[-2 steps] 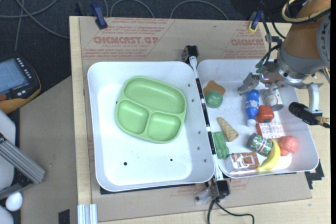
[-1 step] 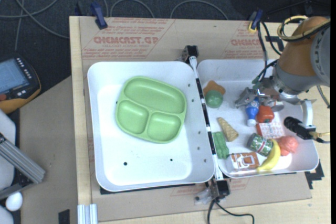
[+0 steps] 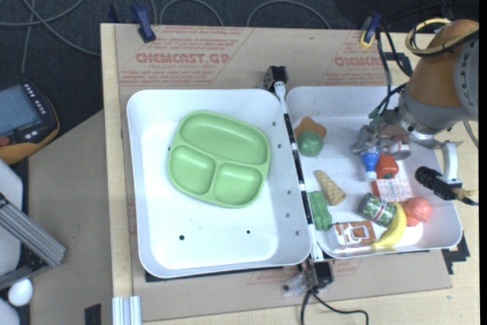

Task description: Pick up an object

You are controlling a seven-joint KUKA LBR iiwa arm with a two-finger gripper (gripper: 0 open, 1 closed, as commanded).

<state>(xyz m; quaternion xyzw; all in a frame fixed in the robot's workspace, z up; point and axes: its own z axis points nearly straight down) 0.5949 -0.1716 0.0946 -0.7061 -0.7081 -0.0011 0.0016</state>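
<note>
The claw (image 3: pixel 373 139) is hanging low over the right bin (image 3: pixel 449 236), toward its 2 o'clock part, directly above a small blue-capped bottle (image 3: pixel 370 160) lying just at 6 o'clock of it. Whether it is clenched or released I cannot tell. Nothing is visibly lifting, so the pick is looking not yet done: closing and raising are remaining. Other candidates are lying near: a red item (image 3: pixel 387 166), a green can (image 3: pixel 377 208), a banana (image 3: pixel 391 228). The left bin (image 3: pixel 144 186) is carrying a green divided plate (image 3: pixel 218 158).
</note>
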